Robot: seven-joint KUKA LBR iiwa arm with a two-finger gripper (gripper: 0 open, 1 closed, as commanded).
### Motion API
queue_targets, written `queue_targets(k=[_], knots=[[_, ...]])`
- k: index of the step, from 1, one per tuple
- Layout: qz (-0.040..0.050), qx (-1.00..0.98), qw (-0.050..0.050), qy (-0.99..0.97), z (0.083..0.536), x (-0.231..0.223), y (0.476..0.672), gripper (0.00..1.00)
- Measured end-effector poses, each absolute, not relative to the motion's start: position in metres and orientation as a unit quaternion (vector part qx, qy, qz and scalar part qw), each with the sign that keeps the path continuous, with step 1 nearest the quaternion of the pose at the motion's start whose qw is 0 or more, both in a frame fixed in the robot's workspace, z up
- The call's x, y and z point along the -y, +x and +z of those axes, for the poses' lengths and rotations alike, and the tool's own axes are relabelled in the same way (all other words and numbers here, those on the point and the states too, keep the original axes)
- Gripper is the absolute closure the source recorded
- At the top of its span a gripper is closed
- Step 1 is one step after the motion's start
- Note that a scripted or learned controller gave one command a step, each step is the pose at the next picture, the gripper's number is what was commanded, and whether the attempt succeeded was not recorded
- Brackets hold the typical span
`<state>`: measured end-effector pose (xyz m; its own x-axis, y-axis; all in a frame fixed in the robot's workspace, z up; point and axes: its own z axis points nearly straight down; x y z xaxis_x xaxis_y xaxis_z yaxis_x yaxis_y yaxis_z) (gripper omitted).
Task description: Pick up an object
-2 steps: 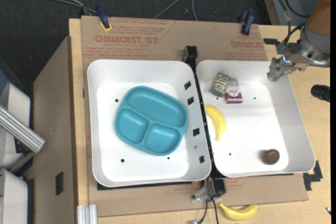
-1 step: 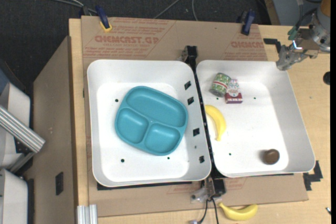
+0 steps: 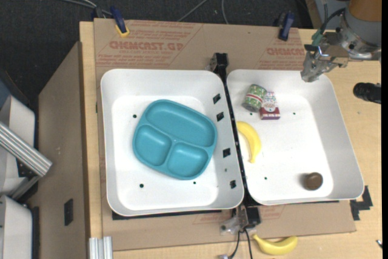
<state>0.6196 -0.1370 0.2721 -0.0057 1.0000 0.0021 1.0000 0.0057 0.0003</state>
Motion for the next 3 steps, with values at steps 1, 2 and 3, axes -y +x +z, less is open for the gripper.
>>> queue_targets(k=[1,2,3], knots=[[0.0001,0.709,0.002,-0.705,0.255,0.086,0.617,1.00],[-0.0006,0.709,0.001,-0.705,0.261,0.029,0.618,1.00],[-0.0002,0.709,0.001,-0.705,0.262,-0.029,0.615,1.00]])
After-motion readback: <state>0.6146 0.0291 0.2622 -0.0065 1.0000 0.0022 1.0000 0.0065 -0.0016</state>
